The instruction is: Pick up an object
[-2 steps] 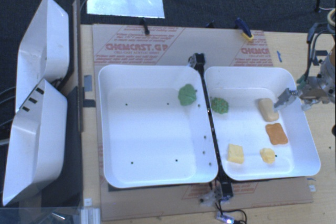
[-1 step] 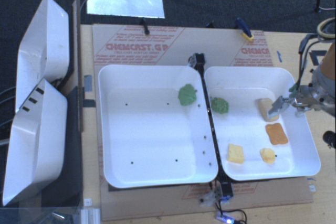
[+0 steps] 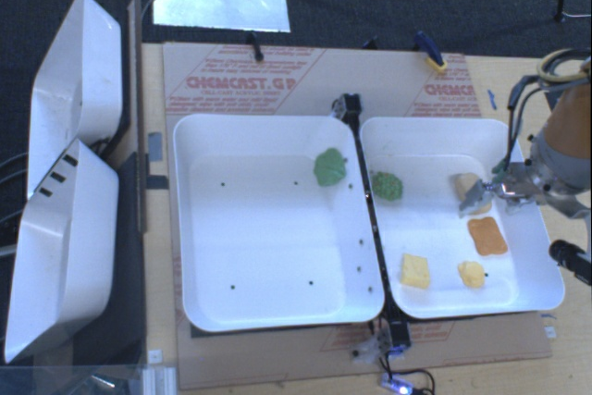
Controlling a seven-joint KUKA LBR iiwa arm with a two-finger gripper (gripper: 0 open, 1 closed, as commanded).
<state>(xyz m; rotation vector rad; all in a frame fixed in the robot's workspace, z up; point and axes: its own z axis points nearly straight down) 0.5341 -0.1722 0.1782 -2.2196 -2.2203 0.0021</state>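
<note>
Gripper (image 3: 483, 195) low by right bin (image 3: 532, 291) far wall, open floor leftward; fingers slightly spread, touching the tan piece (image 3: 465, 185), nothing pinched.

Open floor across the left bin (image 3: 268, 291); only a green lump (image 3: 329, 167) near its right wall.

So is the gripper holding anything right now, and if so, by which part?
It cannot be told. The gripper sits over the tan piece in the right bin, but nothing shows between its fingers.
</note>
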